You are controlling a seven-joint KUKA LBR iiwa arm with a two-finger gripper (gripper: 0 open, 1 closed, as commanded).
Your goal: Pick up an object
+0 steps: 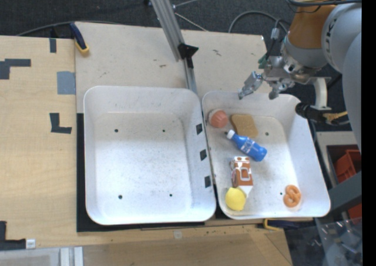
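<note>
My gripper [258,90] hangs open above the far edge of the right bin [305,141], with nothing between its fingers. In that bin lie a reddish ball [218,119], a tan sponge-like slab [244,124], a blue bottle with a white cap [248,145], an orange and white carton [241,172], a yellow lemon [235,198] and a small orange ring-shaped toy [292,196]. The ball and the slab lie nearest the gripper, just in front of it.
The left bin [106,159] stands beside the right one. A slanted metal pole [167,18] rises behind the bins and ends near their shared rim. Cables run behind the arm at the upper right.
</note>
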